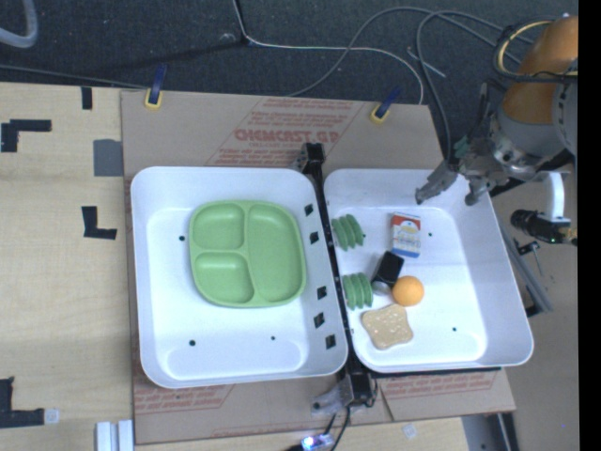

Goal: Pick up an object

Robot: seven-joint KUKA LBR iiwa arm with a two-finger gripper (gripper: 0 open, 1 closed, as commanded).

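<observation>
Two shallow white bins side by side on cardboard sheet (282, 130) with red print, sheet held by blue-yellow clamps (153, 92) at far edge. Left bin (160, 346) holds green divided plate (248, 253), three compartments, lying flat near centre. Black clips (313, 157) along seam between bins. Right bin (498, 336) sits just beside left one. Wooden bench (56, 280) carries black tape marks (94, 224). Dark carpet (113, 17) beyond bench, grey cables (376, 26) looping across it.
</observation>
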